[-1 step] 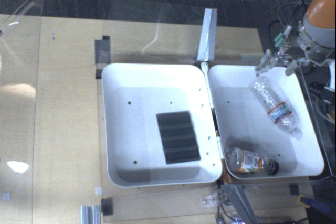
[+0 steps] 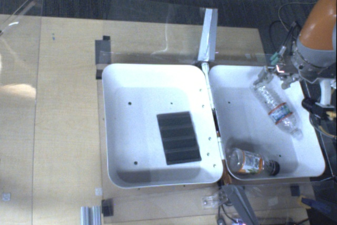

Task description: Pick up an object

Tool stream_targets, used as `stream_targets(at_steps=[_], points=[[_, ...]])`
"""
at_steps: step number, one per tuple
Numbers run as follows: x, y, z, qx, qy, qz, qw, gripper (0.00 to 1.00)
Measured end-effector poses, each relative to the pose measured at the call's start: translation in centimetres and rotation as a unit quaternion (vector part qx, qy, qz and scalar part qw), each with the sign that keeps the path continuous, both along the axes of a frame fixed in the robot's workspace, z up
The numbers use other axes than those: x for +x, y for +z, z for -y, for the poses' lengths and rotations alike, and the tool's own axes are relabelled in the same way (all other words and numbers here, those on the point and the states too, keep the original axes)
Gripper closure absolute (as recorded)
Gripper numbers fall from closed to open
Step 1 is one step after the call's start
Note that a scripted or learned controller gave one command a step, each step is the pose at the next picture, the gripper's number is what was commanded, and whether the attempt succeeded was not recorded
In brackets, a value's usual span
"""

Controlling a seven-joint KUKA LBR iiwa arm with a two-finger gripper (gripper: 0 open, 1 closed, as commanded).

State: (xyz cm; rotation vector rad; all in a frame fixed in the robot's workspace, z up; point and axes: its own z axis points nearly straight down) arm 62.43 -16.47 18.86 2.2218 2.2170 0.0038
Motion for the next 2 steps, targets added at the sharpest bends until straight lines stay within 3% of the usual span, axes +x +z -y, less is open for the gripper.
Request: stream_targets(at_steps=[1,2], points=[[1.3,-9.8,3.2,-0.0019,0.029,0.005,0.9996,0.00],[-2.4,-9.8,4.1,-0.0019,0.056,0.005,0.9984,0.00]])
